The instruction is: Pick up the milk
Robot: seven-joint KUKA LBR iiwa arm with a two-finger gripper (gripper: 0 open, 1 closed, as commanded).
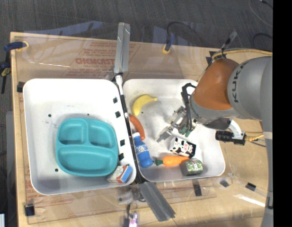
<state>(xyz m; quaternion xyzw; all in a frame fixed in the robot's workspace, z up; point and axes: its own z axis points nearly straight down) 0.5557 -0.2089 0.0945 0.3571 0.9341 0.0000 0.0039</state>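
The milk (184, 148) looks like a small white carton with black cow patches, lying in the right bin (209, 162) near its front. My gripper (170, 126) hangs just above and left of it, over the bin's middle, reaching in from the grey arm with the orange band (213, 86). Its fingers (163, 135) stand spread, open, with nothing between them. They are apart from the carton.
In the right bin lie a banana (143, 102), an orange sausage-like piece (137, 126), a blue bottle (142, 152), a carrot (173, 161) and a green can (193, 167). The left bin (41, 98) holds a teal divided plate (86, 145) and a small red-blue carton (122, 174).
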